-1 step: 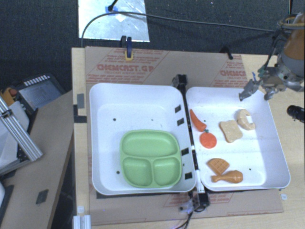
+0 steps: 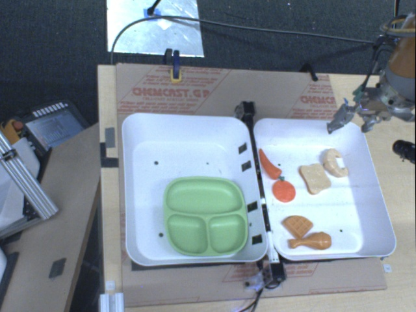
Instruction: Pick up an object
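The right bin [image 2: 364,168] holds several toy foods: an orange carrot [image 2: 269,163], a red-orange tomato slice [image 2: 283,191], a slice of bread [image 2: 315,178], a pale roll-like piece [image 2: 335,163], a waffle [image 2: 297,225] and a chicken drumstick [image 2: 312,241]. My gripper [image 2: 354,116] hangs open above the bin's far right corner, its two fingers [image 2: 338,119] spread with nothing between them. It is up and to the right of the pale piece, well above the bin floor.
The left bin [image 2: 140,174] carries a green three-compartment plate [image 2: 205,215]. A black divider strip [image 2: 255,174] runs between the bins. A clamp [image 2: 174,65] and cables lie at the back; grey equipment [image 2: 32,161] stands at the left.
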You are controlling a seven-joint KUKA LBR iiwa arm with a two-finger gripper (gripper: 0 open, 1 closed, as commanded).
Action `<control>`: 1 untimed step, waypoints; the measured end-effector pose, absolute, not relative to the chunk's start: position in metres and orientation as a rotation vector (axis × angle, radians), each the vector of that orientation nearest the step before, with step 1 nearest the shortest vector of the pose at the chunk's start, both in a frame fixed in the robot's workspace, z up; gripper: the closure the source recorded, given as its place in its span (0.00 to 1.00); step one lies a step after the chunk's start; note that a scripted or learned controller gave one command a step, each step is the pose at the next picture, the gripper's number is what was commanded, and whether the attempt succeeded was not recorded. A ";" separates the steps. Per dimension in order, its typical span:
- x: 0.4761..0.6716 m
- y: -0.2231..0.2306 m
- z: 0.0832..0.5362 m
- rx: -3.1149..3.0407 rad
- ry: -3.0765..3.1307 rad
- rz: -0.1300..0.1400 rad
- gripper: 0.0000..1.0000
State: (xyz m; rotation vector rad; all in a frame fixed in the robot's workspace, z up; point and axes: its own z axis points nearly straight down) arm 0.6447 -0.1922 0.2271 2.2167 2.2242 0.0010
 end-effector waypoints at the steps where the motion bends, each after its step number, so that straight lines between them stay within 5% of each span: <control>1: 0.642 -0.196 0.166 2.221 2.224 -0.003 0.00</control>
